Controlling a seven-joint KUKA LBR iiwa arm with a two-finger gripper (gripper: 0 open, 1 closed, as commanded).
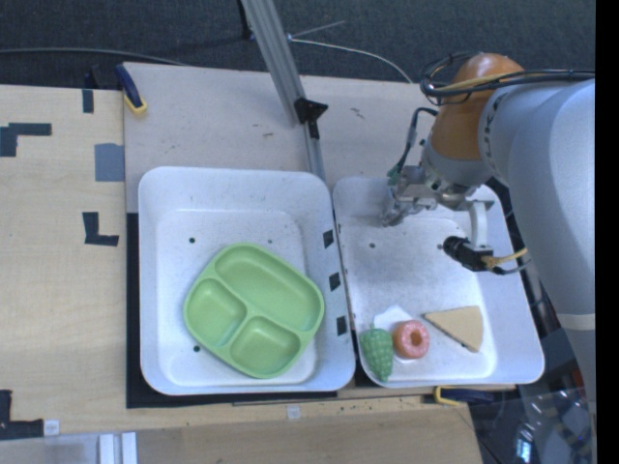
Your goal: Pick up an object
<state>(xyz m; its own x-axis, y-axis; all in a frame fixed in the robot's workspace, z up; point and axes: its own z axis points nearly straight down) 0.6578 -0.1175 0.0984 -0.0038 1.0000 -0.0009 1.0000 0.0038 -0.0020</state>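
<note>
The right bin [368,259] holds three objects along its near edge: a green knobbly piece [377,352] at the left corner, a pink ring-shaped donut [412,339] beside it on a white scrap, and a tan wedge [457,327] to the right. My gripper [394,213] hangs low over the far left part of this bin, well away from those objects. Nothing shows beneath or between its tips. The grey arm with its orange band [479,104] reaches in from the right.
The left bin [164,211] holds a green divided plate [253,309]. A metal pole [280,56] slants across the bench behind the bins. Cables loop near the wrist, and a black fitting [464,251] hangs over the right bin's middle.
</note>
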